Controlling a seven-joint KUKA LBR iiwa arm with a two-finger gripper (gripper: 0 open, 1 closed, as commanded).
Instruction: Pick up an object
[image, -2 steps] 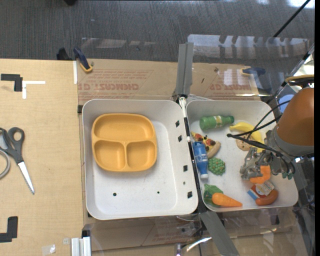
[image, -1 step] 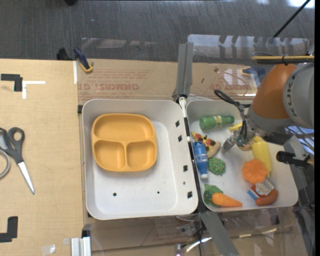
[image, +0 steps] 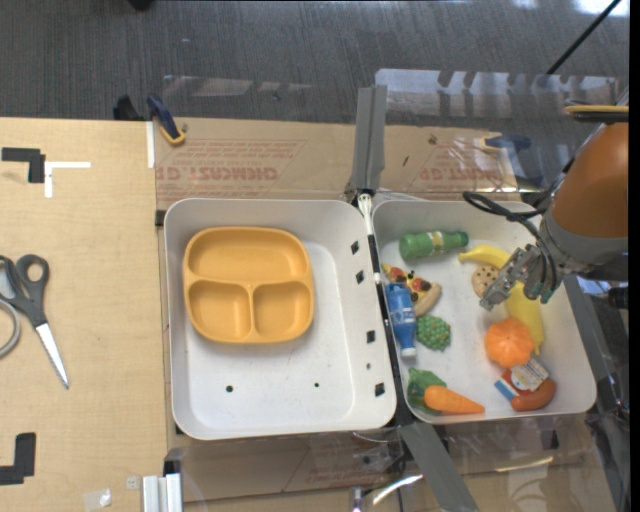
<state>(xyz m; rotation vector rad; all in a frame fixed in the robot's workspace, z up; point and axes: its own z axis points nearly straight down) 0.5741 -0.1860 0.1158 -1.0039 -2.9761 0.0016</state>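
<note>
So far, you have no pick to count: the two-finger gripper (image: 517, 277) at the end of the grey arm with the orange band (image: 600, 190) sits low over the right-hand shallow white bin (image: 575, 330), just above the long yellow plastic banana (image: 522, 305) and beside a small tan cookie-like piece (image: 492, 283), but whether the jaws are wide, narrow or closed on anything you cannot tell from this slanted view, since the fingers blur into the toys beneath them. Nothing is clearly lifted; every item appears to lie on the bin floor. Your likeliest candidates sit right under the tool: the banana, the cookie piece, and the round orange fruit (image: 510, 343) just below them. Further off in the same bin lie the green plastic bottle (image: 433, 243) near the top wall, the pizza-slice toy (image: 413, 288), the blue bottle (image: 401, 318) along the left wall, a green broccoli-like lump (image: 434, 333), the orange carrot with green top (image: 445, 398) at the bottom, and a red sausage-shaped toy (image: 530, 395) next to a small labelled packet (image: 526, 374). The left-hand white bin (image: 200, 400) carries a yellow divided plastic plate (image: 250, 284), well apart from the arm. On the desk (image: 90, 400) to the left rest grey-handled scissors (image: 38, 310). What remains, as I judge it, is the whole pick: closing on one item, raising it clear, and showing it held.
</note>
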